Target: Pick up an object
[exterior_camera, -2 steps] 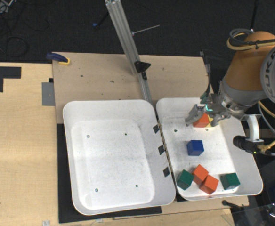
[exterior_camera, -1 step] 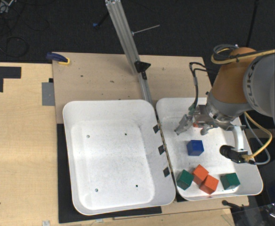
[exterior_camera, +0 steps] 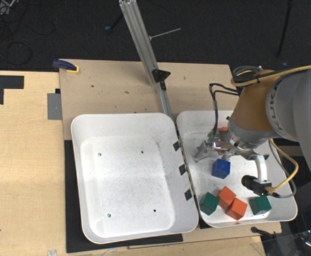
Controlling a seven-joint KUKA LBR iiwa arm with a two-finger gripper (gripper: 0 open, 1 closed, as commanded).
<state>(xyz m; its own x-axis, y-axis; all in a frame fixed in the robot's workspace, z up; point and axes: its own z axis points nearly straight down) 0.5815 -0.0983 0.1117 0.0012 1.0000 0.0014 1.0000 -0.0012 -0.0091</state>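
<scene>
My gripper [exterior_camera: 213,147] hangs over the middle of the right bin [exterior_camera: 197,122], under the grey arm and its orange band. A blue cube [exterior_camera: 221,168] lies just in front of the gripper, apart from it. Near the bin's front edge sit a green cube [exterior_camera: 209,202], two red-orange cubes [exterior_camera: 227,194] [exterior_camera: 237,208] touching each other, and another green cube [exterior_camera: 260,204]. A small orange-red piece [exterior_camera: 223,128] peeks out behind the wrist, mostly hidden by the arm.
The left bin [exterior_camera: 126,175] lies beside the right one, with black clips [exterior_camera: 182,169] along the shared rim. A slanted aluminium rail [exterior_camera: 142,41] rises behind the bins. Cables [exterior_camera: 283,183] loop off the arm over the right bin's right side.
</scene>
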